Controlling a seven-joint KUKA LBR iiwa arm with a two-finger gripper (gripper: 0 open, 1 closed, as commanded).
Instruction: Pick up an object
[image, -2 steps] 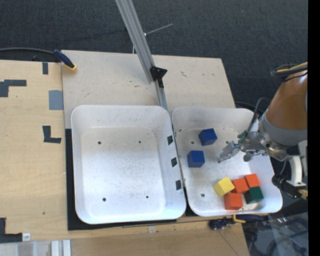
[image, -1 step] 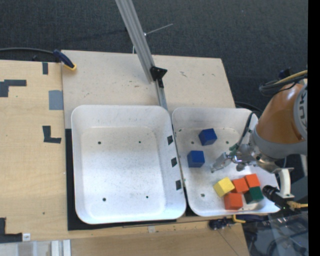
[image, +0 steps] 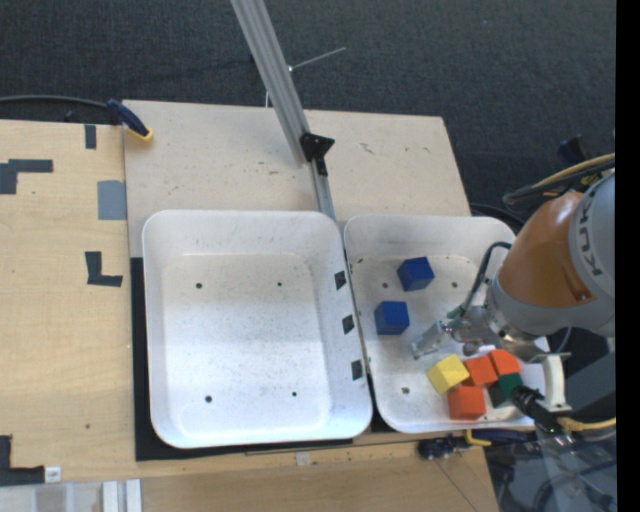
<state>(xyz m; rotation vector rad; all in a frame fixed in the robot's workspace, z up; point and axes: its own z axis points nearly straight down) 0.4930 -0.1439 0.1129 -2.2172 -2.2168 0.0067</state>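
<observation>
Hand (image: 432, 340) sits low in the right bin (image: 372, 400), finger state cannot be told and nothing visibly gripped, with two blue cubes (image: 414, 273) just to its left and far side, and the yellow cube (image: 448, 373), orange cubes (image: 466, 401) and green cube (image: 507, 386) clustered at its near right.

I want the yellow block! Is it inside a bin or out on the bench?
Inside. The yellow block lies on the floor of the right bin, touching an orange block, within the white rim.
</observation>
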